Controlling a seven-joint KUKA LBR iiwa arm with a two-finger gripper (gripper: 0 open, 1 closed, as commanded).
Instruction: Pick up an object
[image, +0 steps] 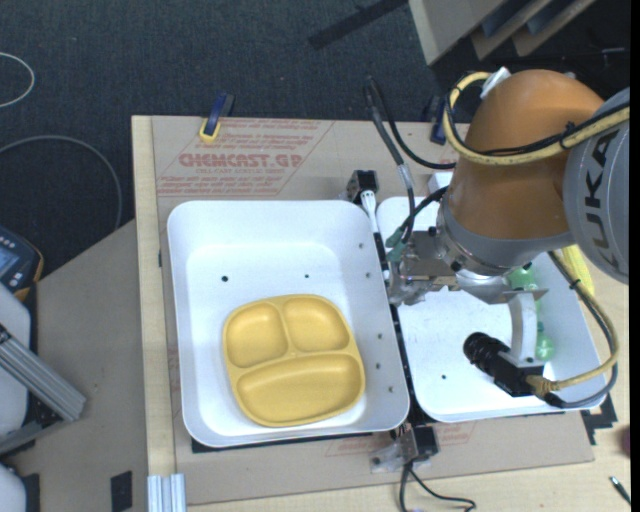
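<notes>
**A:** What does the camera view give us?

**B:** 2 white bins side by side on the bench (250, 165). The left bin (190, 300) holds 1 yellow divided plate (292, 358) with 3 compartments. It lies flat in the near half, close to the near wall. The arm (520, 150) reaches in from the right and hangs over the right bin (450, 395), with its hand (415, 275) at the wall between the 2 bins.

**A:** Is the hand apart or together?

**B:** I cannot tell; the wrist covers it from above.

**A:** Anything in the right bin?

**B:** A small green thing (543, 347), partly hidden by the robot's own hardware. I cannot say what it is.

**A:** So how should the pick go?

**B:** The plate looks like the clear target, but it is wide and shallow. I would aim for the rim or 1 of the ridges between compartments, not a flat floor. The hand should rise clear of the dividing wall first, then move over the plate. From there it should come straight down with the opening set across the ridge, close firmly and lift slowly. A smooth plate is likely to slip.
</notes>
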